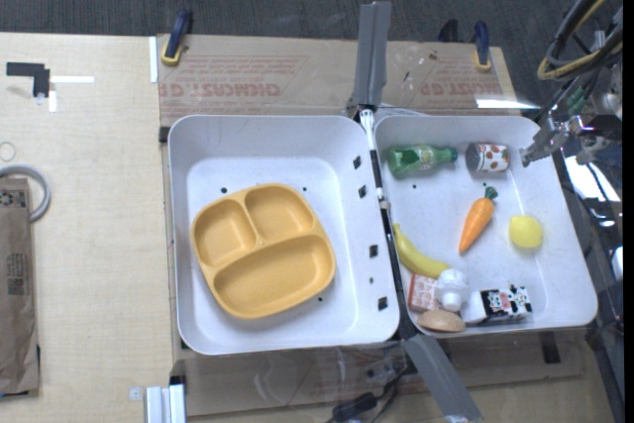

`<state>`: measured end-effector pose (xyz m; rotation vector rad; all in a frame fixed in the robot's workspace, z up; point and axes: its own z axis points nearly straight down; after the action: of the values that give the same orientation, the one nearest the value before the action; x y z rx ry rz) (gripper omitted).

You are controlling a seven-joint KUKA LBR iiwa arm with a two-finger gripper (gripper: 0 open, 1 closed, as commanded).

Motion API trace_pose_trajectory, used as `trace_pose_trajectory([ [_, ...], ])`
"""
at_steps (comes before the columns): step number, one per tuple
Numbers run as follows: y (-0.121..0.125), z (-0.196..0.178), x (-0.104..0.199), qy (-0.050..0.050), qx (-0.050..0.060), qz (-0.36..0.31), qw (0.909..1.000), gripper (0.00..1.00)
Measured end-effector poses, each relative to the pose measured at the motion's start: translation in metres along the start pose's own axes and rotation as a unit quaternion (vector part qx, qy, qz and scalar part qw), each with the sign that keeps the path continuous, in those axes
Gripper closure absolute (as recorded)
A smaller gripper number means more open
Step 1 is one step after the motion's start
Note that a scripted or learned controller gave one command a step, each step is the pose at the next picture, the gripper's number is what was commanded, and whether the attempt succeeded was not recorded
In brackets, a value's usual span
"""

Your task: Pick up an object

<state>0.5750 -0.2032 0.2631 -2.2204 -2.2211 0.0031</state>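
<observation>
End effector (pixel 548 139) above right bin's (pixel 584 258) rim

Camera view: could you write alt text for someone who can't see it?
Two white bins side by side: the left bin holds a yellow divided plate; the right bin holds a green bottle, carrot, lemon, banana and small packages. The gripper hovers at its far right corner.

arm (pixel 594 104): cut off at right edge | brown bag (pixel 15 282): cut off left
</observation>
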Motion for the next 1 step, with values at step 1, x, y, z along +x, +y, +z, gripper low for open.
trace_pose_trajectory([
  [1,0.0004,-0.0083,-0.0006,-0.001,0.001,-0.001,1.0000,1.00],
])
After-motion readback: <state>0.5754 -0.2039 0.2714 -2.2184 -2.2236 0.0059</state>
